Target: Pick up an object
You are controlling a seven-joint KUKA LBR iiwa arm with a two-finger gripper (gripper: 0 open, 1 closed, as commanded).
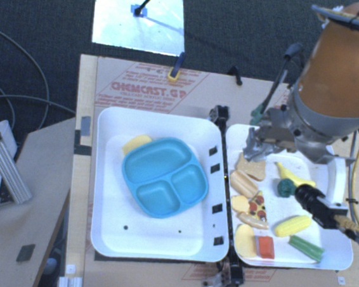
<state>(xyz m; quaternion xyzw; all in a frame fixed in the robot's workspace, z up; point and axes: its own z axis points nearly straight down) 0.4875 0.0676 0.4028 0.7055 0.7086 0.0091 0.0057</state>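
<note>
Arm reaches in from right, big orange band up top. Gripper (255,153) hangs low over back left part of right bin (340,255), tips just above bread slice (251,168). Cannot tell if it has grabbed anything. Right bin also has hot dog (244,185), pizza slice (257,208), corn (292,225), banana (294,176), green stick (305,247), orange block (265,247). Left bin (104,227) has blue tray (164,176), yellow thing (137,143) peeking behind it.

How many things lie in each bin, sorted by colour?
Left bin:
Blue: 1, tray
Yellow: 1, piece behind the tray

Right bin:
Yellow: 2
Green: 2
Tan or beige: 4
Orange-red: 1

Total: 11
</note>
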